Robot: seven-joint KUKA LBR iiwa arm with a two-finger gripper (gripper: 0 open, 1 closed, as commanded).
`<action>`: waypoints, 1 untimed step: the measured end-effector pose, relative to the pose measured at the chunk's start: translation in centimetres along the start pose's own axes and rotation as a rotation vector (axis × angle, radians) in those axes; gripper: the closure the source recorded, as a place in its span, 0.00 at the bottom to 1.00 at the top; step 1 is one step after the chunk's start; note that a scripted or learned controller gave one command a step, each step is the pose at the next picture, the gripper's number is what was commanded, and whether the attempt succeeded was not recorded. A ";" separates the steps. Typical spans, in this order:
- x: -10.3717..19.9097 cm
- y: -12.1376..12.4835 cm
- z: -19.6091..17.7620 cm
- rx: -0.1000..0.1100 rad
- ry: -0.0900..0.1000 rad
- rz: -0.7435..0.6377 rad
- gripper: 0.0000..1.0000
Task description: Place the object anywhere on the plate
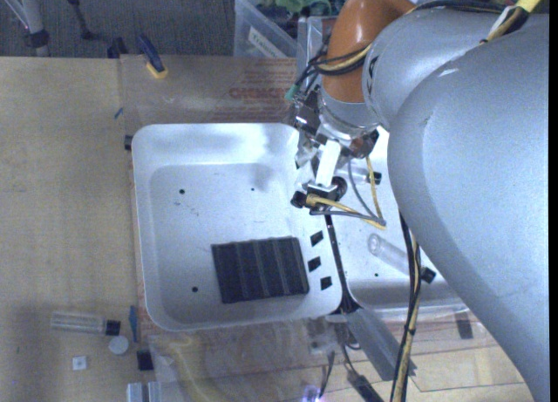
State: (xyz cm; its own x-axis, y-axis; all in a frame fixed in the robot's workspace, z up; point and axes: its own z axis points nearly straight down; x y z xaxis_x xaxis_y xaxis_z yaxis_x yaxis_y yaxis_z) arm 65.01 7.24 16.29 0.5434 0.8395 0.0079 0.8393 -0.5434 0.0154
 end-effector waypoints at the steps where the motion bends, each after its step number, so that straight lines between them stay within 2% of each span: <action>1: 10.8 -5.9 -5.6 0.015 -0.010 0.310 1.00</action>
State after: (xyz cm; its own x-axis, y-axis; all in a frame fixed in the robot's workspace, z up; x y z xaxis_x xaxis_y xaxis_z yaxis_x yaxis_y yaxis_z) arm 65.85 19.47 21.93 0.7737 0.6336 0.0003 0.6336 -0.7737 -0.0007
